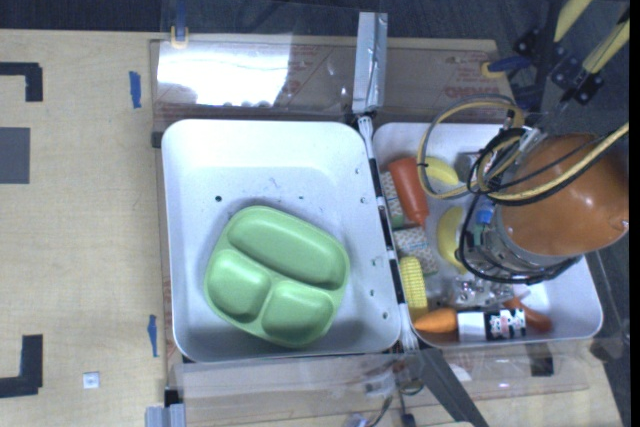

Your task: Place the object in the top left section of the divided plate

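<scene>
Green three-section plastic plate [277, 274] in left white bin [190, 165]; grey arm with orange band [560, 200] low over right white bin [585, 300], above toy foods; black-and-white label [505, 323] unreadable.

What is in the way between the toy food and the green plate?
The raised rims where the two shallow white bins meet stand between the toy food pile in the right bin and the green divided plate in the left bin. Anything picked has to go up over that. The plate's sections look bare.
</scene>
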Action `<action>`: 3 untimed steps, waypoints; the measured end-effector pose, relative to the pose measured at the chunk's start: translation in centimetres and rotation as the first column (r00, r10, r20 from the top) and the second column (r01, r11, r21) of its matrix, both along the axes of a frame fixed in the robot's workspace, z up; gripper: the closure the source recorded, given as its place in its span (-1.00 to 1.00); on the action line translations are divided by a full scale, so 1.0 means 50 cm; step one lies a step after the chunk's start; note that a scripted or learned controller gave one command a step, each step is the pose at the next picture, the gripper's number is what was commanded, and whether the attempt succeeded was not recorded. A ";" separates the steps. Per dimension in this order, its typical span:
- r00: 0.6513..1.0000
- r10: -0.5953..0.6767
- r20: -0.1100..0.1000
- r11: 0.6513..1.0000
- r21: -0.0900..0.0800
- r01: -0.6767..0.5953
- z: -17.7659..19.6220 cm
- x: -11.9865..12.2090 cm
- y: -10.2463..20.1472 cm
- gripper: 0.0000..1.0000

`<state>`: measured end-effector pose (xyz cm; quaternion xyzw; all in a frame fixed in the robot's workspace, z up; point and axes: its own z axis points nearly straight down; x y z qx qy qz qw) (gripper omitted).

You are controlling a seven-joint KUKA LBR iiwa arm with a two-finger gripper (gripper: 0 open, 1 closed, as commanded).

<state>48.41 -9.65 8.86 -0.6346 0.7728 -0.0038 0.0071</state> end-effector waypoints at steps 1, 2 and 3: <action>0.919 0.393 -0.009 0.919 -0.001 -0.393 0.010 -0.006 -0.011 1.00; 0.696 0.718 -0.013 0.696 0.001 -0.718 0.191 -0.009 0.051 1.00; 0.247 0.969 -0.013 0.247 0.002 -0.969 0.186 -0.010 0.000 1.00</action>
